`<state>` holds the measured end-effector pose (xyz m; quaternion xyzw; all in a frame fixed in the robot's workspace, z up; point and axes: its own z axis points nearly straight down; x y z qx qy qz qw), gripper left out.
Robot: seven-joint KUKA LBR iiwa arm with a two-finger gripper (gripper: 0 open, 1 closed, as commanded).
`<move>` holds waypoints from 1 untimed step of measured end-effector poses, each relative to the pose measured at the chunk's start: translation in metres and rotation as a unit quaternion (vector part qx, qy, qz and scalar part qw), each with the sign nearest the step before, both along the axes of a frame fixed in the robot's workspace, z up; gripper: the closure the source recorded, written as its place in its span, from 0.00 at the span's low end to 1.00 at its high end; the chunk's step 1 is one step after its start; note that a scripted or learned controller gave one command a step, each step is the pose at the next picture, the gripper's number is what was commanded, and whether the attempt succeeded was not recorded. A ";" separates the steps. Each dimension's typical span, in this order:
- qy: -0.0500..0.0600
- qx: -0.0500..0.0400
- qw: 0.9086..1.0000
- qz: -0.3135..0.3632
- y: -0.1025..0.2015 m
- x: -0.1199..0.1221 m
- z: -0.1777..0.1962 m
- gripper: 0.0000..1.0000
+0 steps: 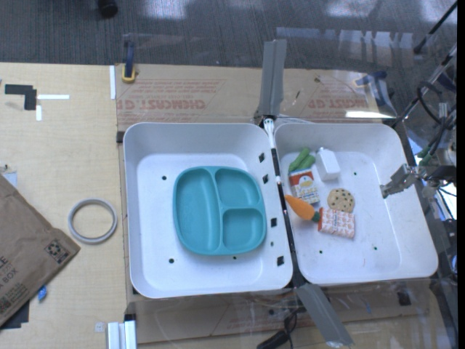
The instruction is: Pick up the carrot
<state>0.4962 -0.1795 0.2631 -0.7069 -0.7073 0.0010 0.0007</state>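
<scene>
The carrot [301, 207] is small and orange with a green top. It lies on the floor of the right bin [363, 264], close to that bin's left wall, with its green end pointing toward a red-and-white packet [338, 223]. My gripper [397, 181] hangs over the right side of the same bin, well to the right of the carrot and apart from every item. Nothing shows between it and the carrot except bare bin floor and a cookie [340, 199].
Around the carrot lie a small carton [306, 187], a green vegetable [299, 159] and a white block [328, 163]. The left bin [145, 195] holds a teal divided plate [219, 210]. A tape ring [92, 219] and a cardboard box [25, 260] sit on the bench at left.
</scene>
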 end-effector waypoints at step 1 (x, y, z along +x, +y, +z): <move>-0.002 -0.001 0.999 0.050 -0.021 -0.017 0.039 0.00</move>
